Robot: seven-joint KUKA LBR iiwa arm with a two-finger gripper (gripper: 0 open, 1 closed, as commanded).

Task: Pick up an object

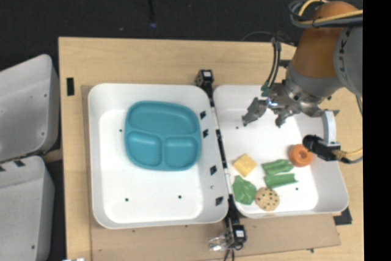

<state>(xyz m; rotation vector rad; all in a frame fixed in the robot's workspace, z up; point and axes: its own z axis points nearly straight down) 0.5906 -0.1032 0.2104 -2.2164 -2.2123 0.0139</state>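
Note:
My gripper (267, 116) hangs over the upper middle of the right bin (235, 101), its two dark fingers spread apart with nothing between them. Below it in that bin lie a yellow wedge (245, 165), two green pieces (279, 172), a darker green leafy piece (244, 191), a tan cookie with dark specks (267, 198) and an orange round piece (300, 155). All of these sit apart from the fingers, toward the bin's front half.
The left bin (104, 192) bears a teal divided plate (163, 134) in its upper middle. A black clip (204, 77) sits at the top of the ridge between the bins. A black cable fitting (324, 147) juts beside the orange piece.

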